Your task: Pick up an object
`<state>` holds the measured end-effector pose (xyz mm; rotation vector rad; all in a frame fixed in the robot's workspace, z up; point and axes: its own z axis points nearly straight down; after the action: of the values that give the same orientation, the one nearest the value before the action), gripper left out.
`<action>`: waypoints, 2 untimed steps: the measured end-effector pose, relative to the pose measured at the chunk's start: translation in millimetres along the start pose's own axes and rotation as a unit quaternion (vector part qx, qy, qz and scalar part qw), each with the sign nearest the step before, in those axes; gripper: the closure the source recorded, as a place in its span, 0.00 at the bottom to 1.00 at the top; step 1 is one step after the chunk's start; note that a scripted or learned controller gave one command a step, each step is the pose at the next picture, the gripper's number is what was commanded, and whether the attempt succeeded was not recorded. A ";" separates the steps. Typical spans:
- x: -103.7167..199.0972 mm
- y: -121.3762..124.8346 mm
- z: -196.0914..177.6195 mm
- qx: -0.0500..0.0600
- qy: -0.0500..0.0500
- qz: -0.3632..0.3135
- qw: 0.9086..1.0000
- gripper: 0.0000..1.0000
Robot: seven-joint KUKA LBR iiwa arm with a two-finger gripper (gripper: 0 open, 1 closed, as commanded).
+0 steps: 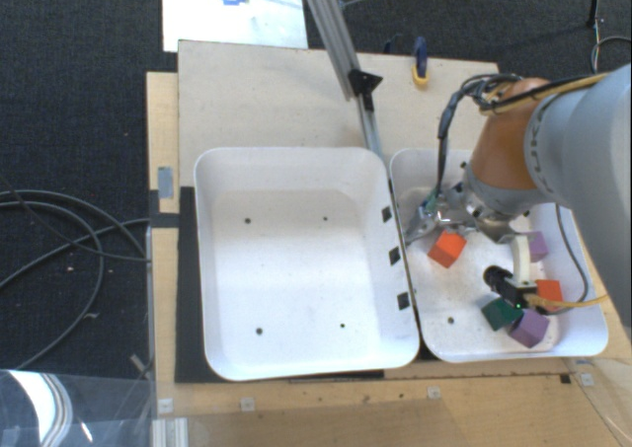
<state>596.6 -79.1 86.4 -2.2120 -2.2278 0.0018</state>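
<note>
Objects for picking lay in the right bin (592,341), right of frame, within the arm's (578,139) reach. Gripper (446,228) hung just above an orange block (446,250); finger state could not be told. Green (500,314) and purple (529,328) blocks clustered lower right.

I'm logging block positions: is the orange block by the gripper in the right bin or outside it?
In. The orange block lies on the right bin floor, inside its walls.

The grey arm (583,144) reaches in from the right, its orange band (502,147) above the wrist, the hand (439,223) pointing down and left.
</note>
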 end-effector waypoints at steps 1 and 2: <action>-2.8 51.3 -4.7 0.000 0.000 0.001 1.000 0.00; -2.8 51.3 -15.6 -0.002 -0.001 -0.001 1.000 1.00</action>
<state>647.9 -81.6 102.0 -2.2125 -2.2321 -0.0003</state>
